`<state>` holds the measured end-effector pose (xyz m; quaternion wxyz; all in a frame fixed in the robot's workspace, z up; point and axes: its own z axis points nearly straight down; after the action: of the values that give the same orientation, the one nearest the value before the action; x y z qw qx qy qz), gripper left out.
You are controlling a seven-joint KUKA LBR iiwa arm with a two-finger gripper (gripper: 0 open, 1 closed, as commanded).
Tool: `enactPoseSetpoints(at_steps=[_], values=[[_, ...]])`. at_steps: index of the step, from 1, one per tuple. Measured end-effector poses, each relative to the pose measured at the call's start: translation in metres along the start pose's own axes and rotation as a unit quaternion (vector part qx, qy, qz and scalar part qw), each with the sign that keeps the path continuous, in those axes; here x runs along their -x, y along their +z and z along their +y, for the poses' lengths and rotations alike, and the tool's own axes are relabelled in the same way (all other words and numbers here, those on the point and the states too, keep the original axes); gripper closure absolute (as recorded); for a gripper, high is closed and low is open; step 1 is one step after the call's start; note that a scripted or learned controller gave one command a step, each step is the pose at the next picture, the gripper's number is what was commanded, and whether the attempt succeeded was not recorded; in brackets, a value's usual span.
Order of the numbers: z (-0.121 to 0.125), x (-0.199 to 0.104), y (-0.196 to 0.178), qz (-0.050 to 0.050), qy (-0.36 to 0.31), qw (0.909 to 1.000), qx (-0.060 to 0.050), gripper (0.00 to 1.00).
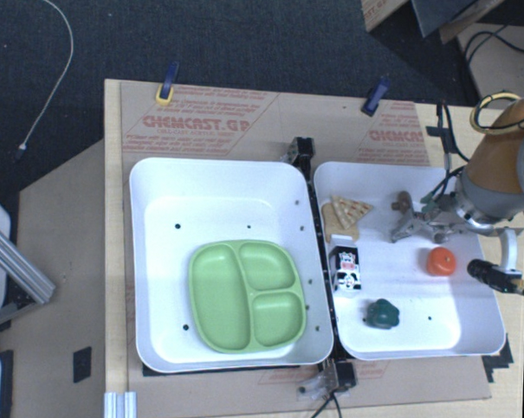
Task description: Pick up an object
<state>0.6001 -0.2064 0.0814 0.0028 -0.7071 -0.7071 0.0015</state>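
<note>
The right bin (477, 339) holds several small objects. A tan wedge-shaped piece (343, 213) lies at its back left, and a black-and-white small box (347, 270) sits by the left wall. A dark green lump (382, 314) rests near the front, and an orange round object (442, 262) is toward the right. My gripper (399, 219) hangs low over the back middle of this bin, pointing left. It is open with nothing between its fingers. It sits right of the tan piece and up-left of the orange object.
The left bin (158, 199) holds a green divided plate (246, 294). A black clamp (301, 149) sits at the back between the bins. The grey arm with its orange band (498, 162) crosses the right bin's back right corner.
</note>
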Motion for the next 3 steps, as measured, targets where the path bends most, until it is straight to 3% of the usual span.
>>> enactPoseSetpoints(at_steps=[1, 3], values=[[0.002, 0.000, -0.014, -0.001, 0.000, 1.0000, 0.004, 1.00], [0.014, 0.003, -0.120, -0.003, -0.001, 1.0000, 0.007, 1.00]])
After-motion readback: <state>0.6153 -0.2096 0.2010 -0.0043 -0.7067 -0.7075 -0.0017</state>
